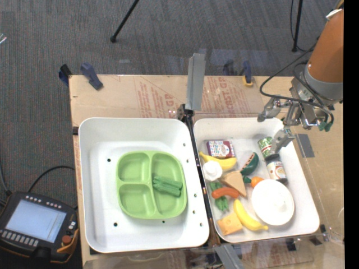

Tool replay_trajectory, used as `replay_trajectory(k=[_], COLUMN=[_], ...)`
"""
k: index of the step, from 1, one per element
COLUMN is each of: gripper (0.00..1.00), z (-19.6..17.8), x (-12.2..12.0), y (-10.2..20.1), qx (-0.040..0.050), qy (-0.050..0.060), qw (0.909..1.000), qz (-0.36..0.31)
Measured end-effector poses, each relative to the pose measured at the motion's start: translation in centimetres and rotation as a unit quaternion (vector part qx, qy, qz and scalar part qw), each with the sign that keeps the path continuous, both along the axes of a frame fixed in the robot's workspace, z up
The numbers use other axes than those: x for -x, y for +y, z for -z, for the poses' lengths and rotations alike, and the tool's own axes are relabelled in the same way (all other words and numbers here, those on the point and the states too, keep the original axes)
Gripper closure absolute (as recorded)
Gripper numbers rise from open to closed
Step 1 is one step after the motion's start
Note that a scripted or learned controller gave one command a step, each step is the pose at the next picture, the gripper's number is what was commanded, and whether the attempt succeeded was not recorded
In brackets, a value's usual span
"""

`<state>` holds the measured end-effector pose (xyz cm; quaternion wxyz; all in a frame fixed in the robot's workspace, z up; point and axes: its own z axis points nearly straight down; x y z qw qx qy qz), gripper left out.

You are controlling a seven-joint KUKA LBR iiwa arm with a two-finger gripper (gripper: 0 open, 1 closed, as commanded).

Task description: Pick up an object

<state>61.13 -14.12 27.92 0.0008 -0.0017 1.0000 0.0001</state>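
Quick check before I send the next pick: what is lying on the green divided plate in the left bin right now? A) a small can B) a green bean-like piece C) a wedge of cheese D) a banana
B: a green bean-like piece lies across the green divided plate; the bananas, can and cheese sit in the right bin.

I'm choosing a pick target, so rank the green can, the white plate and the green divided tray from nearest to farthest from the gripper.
From the gripper:
1. Green can, just beside it at the right bin's far end.
2. White plate, right bin's near corner.
3. Green divided tray, over in the left bin.
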Motion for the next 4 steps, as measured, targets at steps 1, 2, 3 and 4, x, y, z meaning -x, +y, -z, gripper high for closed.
replay_trajectory(k=[1,2,3,4], gripper=[0.0,0.0,0.0,0.0], z=[14.0,19.3,19.2,19.3], x=[4.5,8.0,5.8,6.8], y=[1.2,4.9,6.1,5.8], qx=[-0.0017,-0.0011,-0.0003,-0.0003], qy=[0.007,0.002,0.001,0.002], qw=[1.0,0.9974,0.9826,0.9701], qz=[0.001,0.072,0.186,0.243])
